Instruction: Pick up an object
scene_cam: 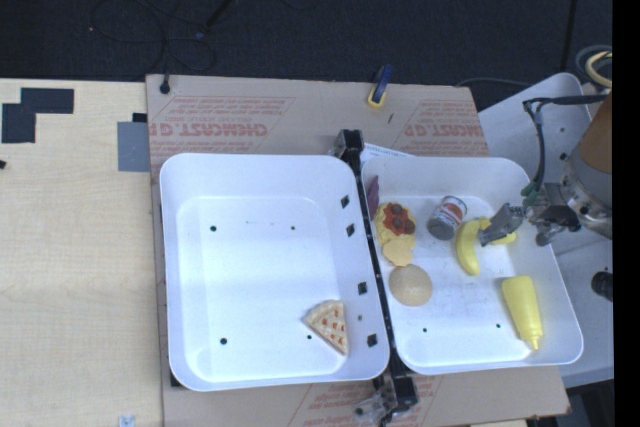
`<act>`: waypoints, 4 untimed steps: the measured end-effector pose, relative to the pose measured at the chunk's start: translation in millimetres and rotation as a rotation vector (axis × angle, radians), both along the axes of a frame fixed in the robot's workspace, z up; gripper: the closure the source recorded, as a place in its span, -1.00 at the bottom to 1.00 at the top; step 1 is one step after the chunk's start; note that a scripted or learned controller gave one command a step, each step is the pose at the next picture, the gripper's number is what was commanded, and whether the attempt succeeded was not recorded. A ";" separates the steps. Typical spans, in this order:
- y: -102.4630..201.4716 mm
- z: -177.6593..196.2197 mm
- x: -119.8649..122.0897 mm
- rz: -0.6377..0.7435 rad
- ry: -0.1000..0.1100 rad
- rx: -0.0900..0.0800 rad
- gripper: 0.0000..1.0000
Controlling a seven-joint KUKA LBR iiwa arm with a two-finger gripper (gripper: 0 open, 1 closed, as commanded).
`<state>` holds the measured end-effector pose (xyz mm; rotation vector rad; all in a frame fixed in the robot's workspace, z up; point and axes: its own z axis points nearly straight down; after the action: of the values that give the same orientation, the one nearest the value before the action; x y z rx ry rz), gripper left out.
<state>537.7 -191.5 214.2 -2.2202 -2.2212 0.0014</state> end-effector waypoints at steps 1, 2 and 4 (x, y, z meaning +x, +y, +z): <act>-21.2 -132.7 19.6 0.001 0.002 0.000 -1.00; 11.2 -126.4 73.3 0.003 -0.003 0.001 -1.00; 50.8 -124.3 107.4 0.000 -0.006 -0.011 -1.00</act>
<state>645.1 -140.7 89.9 -2.2281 -2.2297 0.0074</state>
